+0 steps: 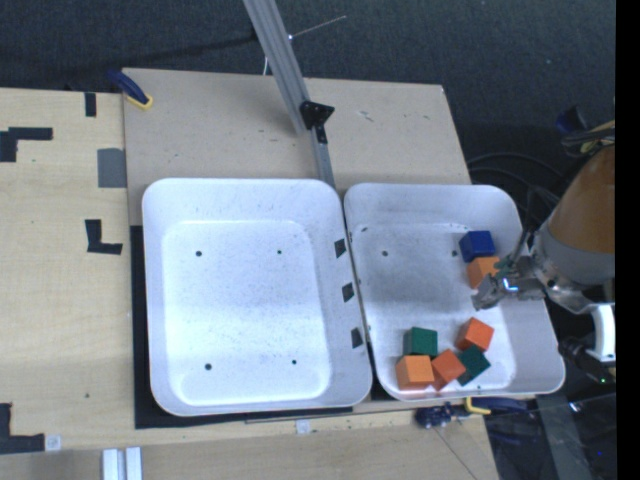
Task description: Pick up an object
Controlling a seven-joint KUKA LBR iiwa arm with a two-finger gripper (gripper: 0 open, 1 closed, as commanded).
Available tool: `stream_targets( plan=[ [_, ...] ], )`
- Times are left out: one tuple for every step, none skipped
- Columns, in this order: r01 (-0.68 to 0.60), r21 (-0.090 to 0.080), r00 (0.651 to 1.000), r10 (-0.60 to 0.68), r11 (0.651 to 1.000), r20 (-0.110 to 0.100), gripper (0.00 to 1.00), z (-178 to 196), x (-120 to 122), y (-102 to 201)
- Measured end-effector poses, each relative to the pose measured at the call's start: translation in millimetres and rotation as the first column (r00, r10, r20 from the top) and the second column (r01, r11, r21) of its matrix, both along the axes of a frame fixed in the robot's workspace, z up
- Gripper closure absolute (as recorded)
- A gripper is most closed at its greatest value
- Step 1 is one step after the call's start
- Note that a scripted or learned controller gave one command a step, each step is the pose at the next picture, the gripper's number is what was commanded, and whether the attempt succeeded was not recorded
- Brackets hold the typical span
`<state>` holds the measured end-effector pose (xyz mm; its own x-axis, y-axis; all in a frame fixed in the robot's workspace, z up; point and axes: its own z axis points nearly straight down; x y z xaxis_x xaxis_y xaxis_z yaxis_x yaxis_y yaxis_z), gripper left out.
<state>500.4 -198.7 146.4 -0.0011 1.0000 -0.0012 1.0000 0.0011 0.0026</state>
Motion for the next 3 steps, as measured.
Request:
stream_targets(
  plan=[
    [-0.001, -0.001, 1.000, 0.001, 1.000, 0.003, 1.00, 63.1, 1.8, -2.5],
    [-0.001, 0.000, 1.000, 0.001, 1.000, 0.000, 1.00, 98.9, 2.9, -2.2],
    [-0.007, 0.003, 1.000, 0.007, 1.000, -0.003, 1.00, 105.0, 22.5, 53.2]
  ],
)
